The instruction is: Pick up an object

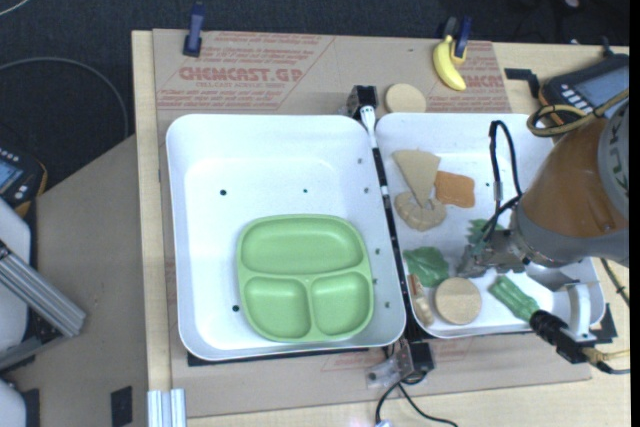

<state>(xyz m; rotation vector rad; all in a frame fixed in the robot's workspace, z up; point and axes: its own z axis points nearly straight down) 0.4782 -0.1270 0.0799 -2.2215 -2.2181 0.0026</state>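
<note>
The task names no single object, so the likeliest candidate is judged from where the gripper (pixel 478 253) hangs: low in the right bin (pixel 520 130), near its middle, among a scatter of small toy food pieces. Nearest to it are a round tan disc (pixel 458 300) just in front and a green leafy piece (pixel 427 265) to the side. Both look like light, stiff plastic, not fragile, probably a little slick. The disc lies flat and low, so a hold would have to come across its rim; flat things like this tend to slip out. The green piece is lumpier and may offer better edges to pinch.

Farther back in the same bin lie a pale wedge (pixel 417 171), an orange slab (pixel 455 189) touching it, and a beige crumpled piece (pixel 418 209) just in front of the wedge. A green stick-shaped piece (pixel 513 298) lies near the front right, close under the arm.

Whether the gripper is spread or closed cannot be told from here; the wrist and cables hide its tip, and nothing can be seen caught in it.

The left bin (pixel 200 215) holds a green divided plate (pixel 304 276). Behind the bins, on the bench board, a banana (pixel 449 67) and a tan round piece (pixel 405 99) lie outside.
</note>
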